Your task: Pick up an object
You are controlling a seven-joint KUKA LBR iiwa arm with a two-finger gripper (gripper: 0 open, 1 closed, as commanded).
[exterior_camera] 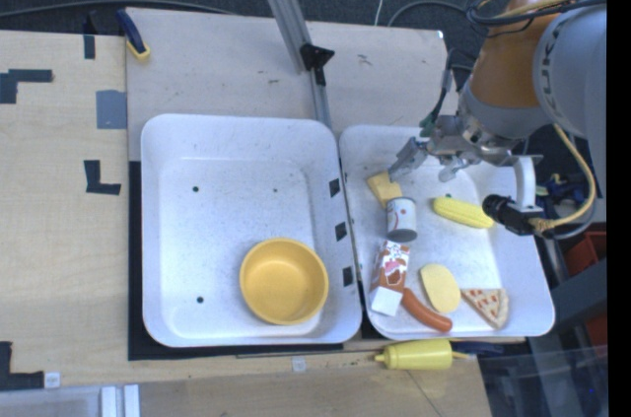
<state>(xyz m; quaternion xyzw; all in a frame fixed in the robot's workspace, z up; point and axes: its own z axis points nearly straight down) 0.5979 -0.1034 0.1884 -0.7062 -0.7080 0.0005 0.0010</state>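
Your gripper [426,159] hangs over the far edge of the right bin [521,282], fingers spread apart with nothing between them. You are judged to be in the approach step; nothing is lifted yet. Nearest below the fingers lies a yellow wedge block [384,186], touching a small can [400,218] just toward the near edge. The next move calls for lowering squarely over one item and closing. The arm's body covers the bin's far right corner, and the carton [392,269] print is too small to read.
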